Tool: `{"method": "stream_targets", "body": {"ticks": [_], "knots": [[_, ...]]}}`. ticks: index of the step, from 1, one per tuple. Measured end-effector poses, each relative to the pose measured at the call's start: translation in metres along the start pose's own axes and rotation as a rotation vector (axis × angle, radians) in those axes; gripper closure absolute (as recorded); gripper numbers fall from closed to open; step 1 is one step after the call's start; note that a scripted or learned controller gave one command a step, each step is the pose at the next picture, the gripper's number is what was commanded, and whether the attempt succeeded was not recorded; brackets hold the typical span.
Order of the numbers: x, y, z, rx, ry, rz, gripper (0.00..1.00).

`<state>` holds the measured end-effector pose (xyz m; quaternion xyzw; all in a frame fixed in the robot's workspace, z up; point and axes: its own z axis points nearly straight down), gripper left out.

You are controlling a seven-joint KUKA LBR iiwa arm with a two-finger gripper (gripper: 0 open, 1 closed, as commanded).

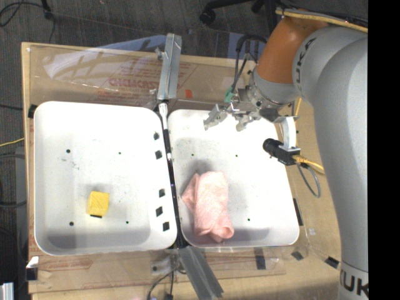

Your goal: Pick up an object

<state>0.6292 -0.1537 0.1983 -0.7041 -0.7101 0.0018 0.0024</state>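
two things lie in the bins. a pink cloth (209, 205), rolled and crumpled, sits in the right bin (275, 186) toward its near edge, close to the divider (167, 167) between the bins. a small yellow block (98, 203) sits in the left bin (62, 136), in its near part, well apart from the cloth. the claw (227, 120) hangs over the far edge of the right bin, well apart from the cloth; its two fingers are spread apart with nothing between them. the grey arm (337, 136) with its orange band (281, 49) reaches in from the right. both bins rest on a bench (125, 74) with a clear sheet (100, 67) lying behind them.
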Motion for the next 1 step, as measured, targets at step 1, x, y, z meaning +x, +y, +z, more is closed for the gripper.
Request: {"method": "stream_targets", "body": {"ticks": [1], "knots": [[0.0471, -0.0062, 0.1023, -0.003, -0.009, -0.117, 0.0]]}}
